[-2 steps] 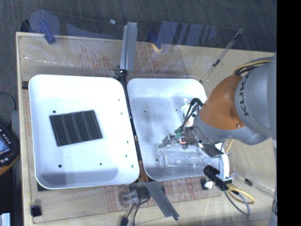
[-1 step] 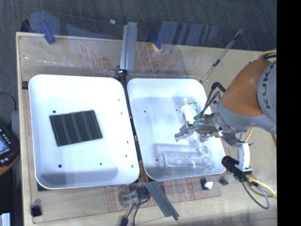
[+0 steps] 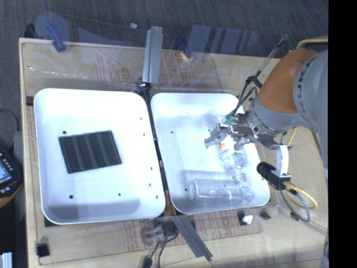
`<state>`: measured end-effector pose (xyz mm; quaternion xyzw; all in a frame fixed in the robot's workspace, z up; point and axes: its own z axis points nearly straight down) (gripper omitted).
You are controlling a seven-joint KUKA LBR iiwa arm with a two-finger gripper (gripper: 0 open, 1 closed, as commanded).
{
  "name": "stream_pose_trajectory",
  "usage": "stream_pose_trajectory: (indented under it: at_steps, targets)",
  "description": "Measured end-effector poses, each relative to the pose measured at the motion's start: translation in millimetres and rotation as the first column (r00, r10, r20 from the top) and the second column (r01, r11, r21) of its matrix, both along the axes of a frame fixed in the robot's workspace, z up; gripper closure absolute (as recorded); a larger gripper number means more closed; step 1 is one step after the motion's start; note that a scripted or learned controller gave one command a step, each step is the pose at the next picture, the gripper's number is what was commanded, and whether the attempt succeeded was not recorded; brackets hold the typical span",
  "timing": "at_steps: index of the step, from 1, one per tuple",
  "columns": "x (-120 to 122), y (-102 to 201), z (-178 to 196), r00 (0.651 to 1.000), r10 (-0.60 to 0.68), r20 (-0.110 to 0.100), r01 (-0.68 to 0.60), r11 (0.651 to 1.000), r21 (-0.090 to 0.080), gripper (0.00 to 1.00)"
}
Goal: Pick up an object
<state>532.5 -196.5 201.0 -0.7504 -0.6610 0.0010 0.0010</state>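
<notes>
Bottles are what the task offers: a large clear bottle (image 3: 218, 190) lies on its side along the near wall of the right bin (image 3: 184, 121), and a smaller clear bottle (image 3: 233, 159) with a label lies just beyond it, running up toward the gripper (image 3: 226, 138). The two bottles look to touch near the large one's right end, though the clear plastic makes that hard to judge.

The gripper sits low over the small bottle's upper end, seemingly right at it. Whether it is spread or closed, I cannot tell; metal parts and glare hide the tips. Nothing is visibly lifted, so I judge the pick not yet done: a grasp must be secured and the bottle raised clear.

The bin's right wall is near and could crowd the approach, and the slick, round plastic may slip or roll.

Further left, the left bin (image 3: 50, 110) holds a dark ribbed tray (image 3: 90, 151), well apart from the arm (image 3: 290, 88). A metal bar (image 3: 152, 54) stands beyond the bins.
</notes>
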Motion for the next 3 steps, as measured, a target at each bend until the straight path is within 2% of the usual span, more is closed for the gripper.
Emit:
stream_pose_trajectory:
  at_steps: [1, 2, 3]
  targets:
    - [26, -5, 5, 0.998, 0.063, 0.002, -0.063, 0.998, 0.000, 0.00]
    - [32, -8, -4, 0.995, 0.101, 0.000, -0.101, 0.995, 0.002, 0.00]
    - [11, -8, 1, 0.998, 0.067, -0.001, -0.067, 0.998, 0.002, 0.00]
